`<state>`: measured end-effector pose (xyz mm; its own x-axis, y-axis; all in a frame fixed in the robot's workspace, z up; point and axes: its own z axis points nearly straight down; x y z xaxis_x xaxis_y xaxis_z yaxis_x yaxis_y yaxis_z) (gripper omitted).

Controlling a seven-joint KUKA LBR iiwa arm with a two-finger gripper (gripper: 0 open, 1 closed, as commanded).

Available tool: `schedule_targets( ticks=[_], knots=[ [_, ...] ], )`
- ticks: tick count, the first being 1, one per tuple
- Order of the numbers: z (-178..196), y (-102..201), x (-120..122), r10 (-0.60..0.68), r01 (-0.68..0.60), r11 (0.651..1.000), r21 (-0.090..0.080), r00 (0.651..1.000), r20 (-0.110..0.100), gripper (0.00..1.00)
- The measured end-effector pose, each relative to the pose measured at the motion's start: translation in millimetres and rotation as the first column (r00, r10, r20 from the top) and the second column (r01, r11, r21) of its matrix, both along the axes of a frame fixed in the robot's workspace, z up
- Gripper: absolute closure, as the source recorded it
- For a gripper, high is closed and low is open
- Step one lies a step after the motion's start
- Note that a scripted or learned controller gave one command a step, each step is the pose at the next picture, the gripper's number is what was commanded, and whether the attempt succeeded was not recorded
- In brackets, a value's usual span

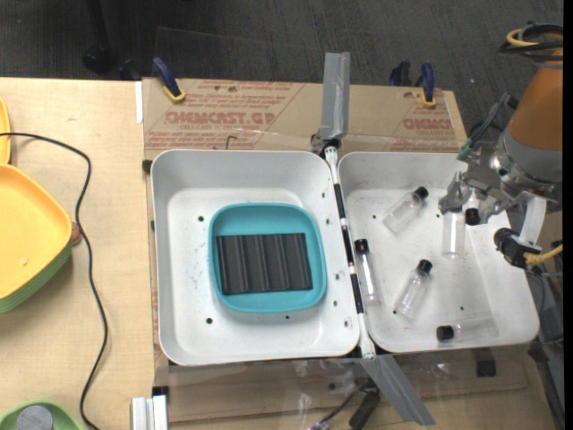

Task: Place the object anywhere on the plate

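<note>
A yellow dish (27, 231) is seen at the far left of the worktop (107, 348), with a black cable (89, 267) trailing beside it. The teal plate (267, 260), with a dark ribbed centre, is set in the left bin (179, 330).

In the right bin (501, 330) several clear vials with black caps are scattered. One vial (363, 270) lies along the bin's left wall, its long axis running top to bottom, cap at the upper end. A second vial (405, 206) lies on a diagonal, cap toward the upper right. A third vial (414, 287) is likewise tilted, cap at the upper right. A fourth vial (466, 330) lies near the front edge, long axis left to right, cap to the left.

At the right, the hand (466, 206) is positioned over a further vial (453, 233), whose long axis runs top to bottom with the upper end at the fingers. Whether the hand is closed on it cannot be told.
</note>
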<state>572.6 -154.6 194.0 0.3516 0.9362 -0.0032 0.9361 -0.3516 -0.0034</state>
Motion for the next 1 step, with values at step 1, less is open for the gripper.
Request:
schedule_targets(
  ticks=[1],
  knots=[
    [0.3,0.0,0.1,0.000,0.000,1.000,0.000,1.000,0.001,0.00]
  ],
)
